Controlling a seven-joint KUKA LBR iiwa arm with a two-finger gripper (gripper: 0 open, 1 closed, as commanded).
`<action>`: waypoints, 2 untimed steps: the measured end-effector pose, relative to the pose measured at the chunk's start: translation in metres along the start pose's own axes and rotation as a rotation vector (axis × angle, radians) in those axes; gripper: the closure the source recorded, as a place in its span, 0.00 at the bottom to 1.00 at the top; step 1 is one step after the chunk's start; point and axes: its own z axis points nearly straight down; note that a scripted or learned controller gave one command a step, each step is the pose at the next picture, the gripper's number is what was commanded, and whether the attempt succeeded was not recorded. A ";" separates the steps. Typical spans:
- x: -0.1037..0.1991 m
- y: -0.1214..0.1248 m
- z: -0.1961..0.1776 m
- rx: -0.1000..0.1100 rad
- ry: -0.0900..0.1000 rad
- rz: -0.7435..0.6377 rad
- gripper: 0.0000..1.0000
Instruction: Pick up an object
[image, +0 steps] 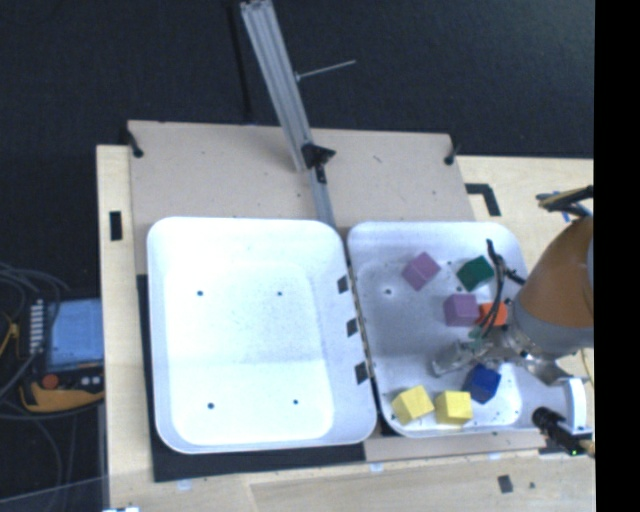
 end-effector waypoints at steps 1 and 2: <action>-0.001 0.001 -0.011 -0.004 -0.001 0.005 1.00; -0.002 0.004 -0.075 -0.007 -0.003 -0.006 1.00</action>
